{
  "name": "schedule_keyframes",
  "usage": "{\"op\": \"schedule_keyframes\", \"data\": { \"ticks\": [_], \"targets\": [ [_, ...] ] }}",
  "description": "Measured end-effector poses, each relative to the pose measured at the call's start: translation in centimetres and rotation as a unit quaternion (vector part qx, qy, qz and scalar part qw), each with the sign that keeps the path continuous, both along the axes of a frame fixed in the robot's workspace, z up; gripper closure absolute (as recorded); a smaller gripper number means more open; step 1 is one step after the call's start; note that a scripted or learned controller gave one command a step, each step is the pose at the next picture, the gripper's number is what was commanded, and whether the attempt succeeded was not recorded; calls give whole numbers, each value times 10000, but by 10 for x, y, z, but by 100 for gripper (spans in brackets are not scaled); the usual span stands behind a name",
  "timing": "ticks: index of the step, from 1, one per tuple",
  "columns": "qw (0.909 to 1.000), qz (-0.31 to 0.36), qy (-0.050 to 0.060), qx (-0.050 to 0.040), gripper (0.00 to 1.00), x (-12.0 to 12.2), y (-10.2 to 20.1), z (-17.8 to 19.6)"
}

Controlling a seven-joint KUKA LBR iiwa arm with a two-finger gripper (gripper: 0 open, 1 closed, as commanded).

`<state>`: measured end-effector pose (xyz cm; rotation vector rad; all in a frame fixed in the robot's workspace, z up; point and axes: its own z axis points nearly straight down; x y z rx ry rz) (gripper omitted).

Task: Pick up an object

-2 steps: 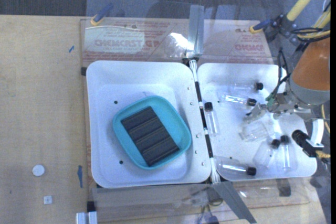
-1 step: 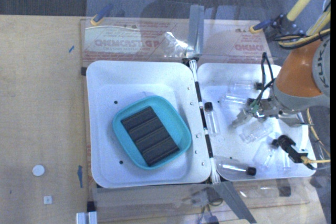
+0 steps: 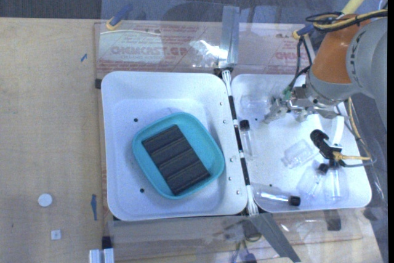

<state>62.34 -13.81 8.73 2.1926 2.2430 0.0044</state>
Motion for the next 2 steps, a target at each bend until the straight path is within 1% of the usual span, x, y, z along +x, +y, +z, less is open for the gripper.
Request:
{"op": "schedule_keyframes", "data": {
  "ticks": [1,2],
  "targets": [
    [9995,306,-1,-5,0,-74,-15,0],
    [9999,145,-7,5,0,-80,18,1]
  ]
}}
